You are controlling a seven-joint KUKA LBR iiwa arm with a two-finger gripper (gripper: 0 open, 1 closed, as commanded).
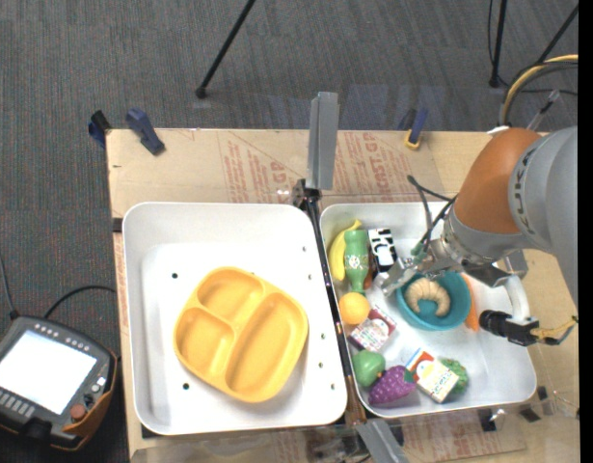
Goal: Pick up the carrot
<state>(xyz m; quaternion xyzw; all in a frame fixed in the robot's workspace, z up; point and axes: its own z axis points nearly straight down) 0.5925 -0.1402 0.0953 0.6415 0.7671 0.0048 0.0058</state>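
Carrot, mostly hidden, pokes out orange beside the teal bowl.

Right bin crowded: bowl, bottle, grapes packed close; bare floor only at right

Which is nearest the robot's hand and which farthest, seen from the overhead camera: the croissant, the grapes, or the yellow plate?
From the hand:
1. Croissant, in the teal bowl right beside it.
2. Grapes, at the right bin's front edge.
3. Yellow plate, across in the left bin.
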